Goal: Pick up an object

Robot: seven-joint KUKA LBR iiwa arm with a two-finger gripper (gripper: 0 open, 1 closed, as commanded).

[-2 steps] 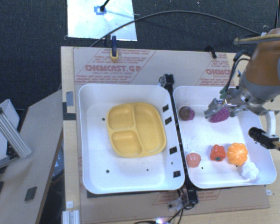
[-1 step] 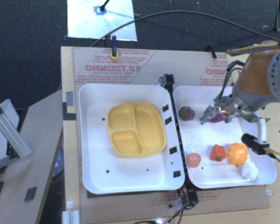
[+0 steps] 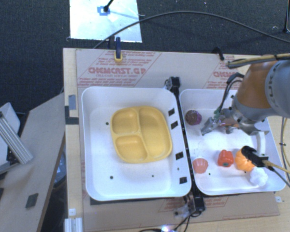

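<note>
Claw (image 3: 208,127) and wrist are reaching in from the right over the upper middle of the right bin (image 3: 217,96), the arm's (image 3: 275,88) grey body and orange band (image 3: 251,88) showing behind them. How far the claw is opening cannot be told from this slanted view, and nothing is showing in its grasp. A purple ball (image 3: 193,116) is lying just to the claw's left, close to the bin's left wall and apart from the metal tip. Lower down, a pink piece (image 3: 200,166) is sitting near the wall between the bins, and a red-orange pepper-like toy (image 3: 225,158) is resting to its right. Farther right, an orange piece (image 3: 241,163) and a white lump (image 3: 257,177) are lying near the bin's lower right corner. All five are lying below or beside the claw, with none of them touching it. The left bin (image 3: 87,144) is holding a yellow divided plate (image 3: 141,133), lying flat near its middle with three compartments facing up. Both bins are resting side by side on a pale board (image 3: 150,64) with red lettering along its far edge.
</note>
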